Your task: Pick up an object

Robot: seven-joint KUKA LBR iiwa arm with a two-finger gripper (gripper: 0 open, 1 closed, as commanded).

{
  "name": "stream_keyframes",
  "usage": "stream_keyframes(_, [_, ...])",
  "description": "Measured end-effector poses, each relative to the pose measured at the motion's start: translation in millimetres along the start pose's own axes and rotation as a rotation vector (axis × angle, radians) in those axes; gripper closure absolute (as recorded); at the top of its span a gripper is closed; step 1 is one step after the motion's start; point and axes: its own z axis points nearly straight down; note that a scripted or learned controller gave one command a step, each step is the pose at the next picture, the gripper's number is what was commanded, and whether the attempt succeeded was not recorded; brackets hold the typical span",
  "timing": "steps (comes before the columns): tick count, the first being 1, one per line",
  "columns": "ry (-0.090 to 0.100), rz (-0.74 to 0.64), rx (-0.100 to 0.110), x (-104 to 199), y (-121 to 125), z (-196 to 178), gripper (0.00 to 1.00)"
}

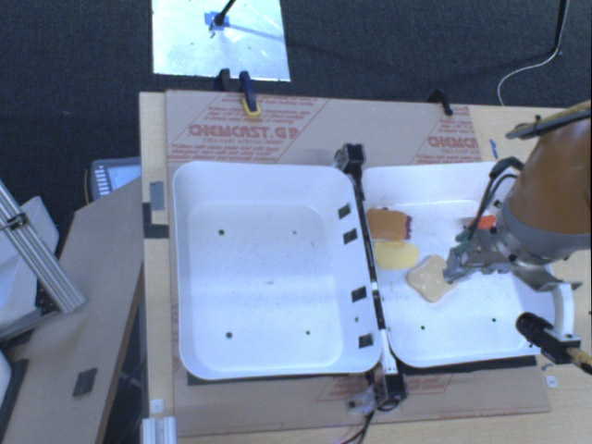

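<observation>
Underneath everything lies a wide brown board (305, 128) printed with "CHEMCAST GP" in red, once at its upper left and again, partly covered, at its upper right. It rests on a pale bench (111, 276), and beyond the bench the floor is dark carpet (388, 26) with a shiny square metal plate (220, 28) lying on it. Two shallow white bins sit side by side on the board, their inner edges touching and joined by black clips. The left bin (268, 271) shows small dark dots on its floor. The right bin (435, 336) holds three small things clustered near its left wall: an orange-brown block (388, 223) at the top, a yellow flat piece (396, 255) just below it, and a tan flat piece (429, 279) beside that, lower and to the right. One arm (550, 192), brown-orange in this light, reaches over the right bin from the right side. Its gripper (459, 265) is down at the tan piece's right edge, touching or nearly touching it; whether the fingers are apart or closed, or have hold of anything, cannot be told. A ribbed metal rail (32, 248) leans at the far left edge.
</observation>
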Motion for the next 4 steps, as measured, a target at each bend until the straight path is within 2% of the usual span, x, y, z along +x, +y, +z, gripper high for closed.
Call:
stream_keyframes(1, [0.000, -0.006, -0.010, 45, 42, -88, 1.00])
stream_keyframes(2, [0.002, -0.008, -0.008, 112, 61, -161, 1.00])
stream_keyframes(3, [0.006, -0.011, -0.003, 213, 13, -208, 1.00])
stream_keyframes(4, [0.004, -0.007, 0.000, 273, 3, -232, 1.00])
